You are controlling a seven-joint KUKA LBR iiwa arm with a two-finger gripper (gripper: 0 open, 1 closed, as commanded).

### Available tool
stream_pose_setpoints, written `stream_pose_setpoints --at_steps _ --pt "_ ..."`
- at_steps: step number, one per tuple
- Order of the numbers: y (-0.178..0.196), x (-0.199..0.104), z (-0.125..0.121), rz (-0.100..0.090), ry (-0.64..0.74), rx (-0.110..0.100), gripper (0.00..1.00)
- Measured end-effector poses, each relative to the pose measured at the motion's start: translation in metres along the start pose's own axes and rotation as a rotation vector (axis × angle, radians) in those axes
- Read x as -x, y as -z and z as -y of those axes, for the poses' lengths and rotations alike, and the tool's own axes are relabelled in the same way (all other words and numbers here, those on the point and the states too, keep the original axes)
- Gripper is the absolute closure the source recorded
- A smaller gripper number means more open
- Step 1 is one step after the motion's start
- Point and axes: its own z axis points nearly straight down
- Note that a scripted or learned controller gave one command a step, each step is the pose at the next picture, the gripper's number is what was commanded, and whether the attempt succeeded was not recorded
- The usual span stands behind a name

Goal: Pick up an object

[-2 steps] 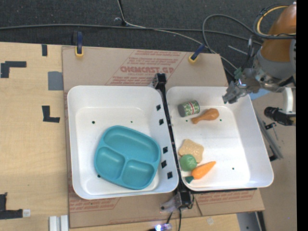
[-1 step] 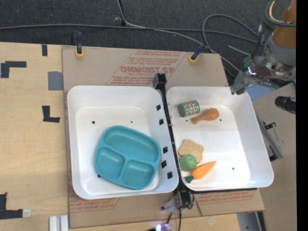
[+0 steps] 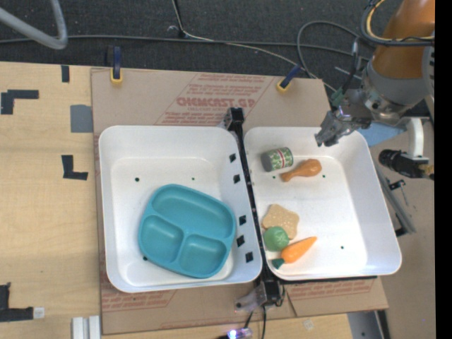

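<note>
In the right bin (image 3: 353,189) lie a small grey can with a green label (image 3: 277,159), a toy chicken drumstick (image 3: 301,169), a tan slice of toast (image 3: 280,219), a green round vegetable (image 3: 276,238) and an orange carrot (image 3: 296,249). My gripper (image 3: 329,133) hangs above the bin's far right corner, up and to the right of the drumstick, with nothing seen between its dark fingers. The fingers look close together.
The left bin (image 3: 120,161) holds a blue divided plate (image 3: 186,230). A black divider clip (image 3: 234,119) sits between the bins. Cables (image 3: 318,34) loop behind the arm. The bins rest on a cardboard sheet (image 3: 212,97).
</note>
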Motion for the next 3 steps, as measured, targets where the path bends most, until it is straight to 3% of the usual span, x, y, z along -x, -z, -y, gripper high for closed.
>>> stream_pose_setpoints --at_steps 3 --pt "-0.026 -0.138 0.065 0.000 0.001 -0.002 1.00"
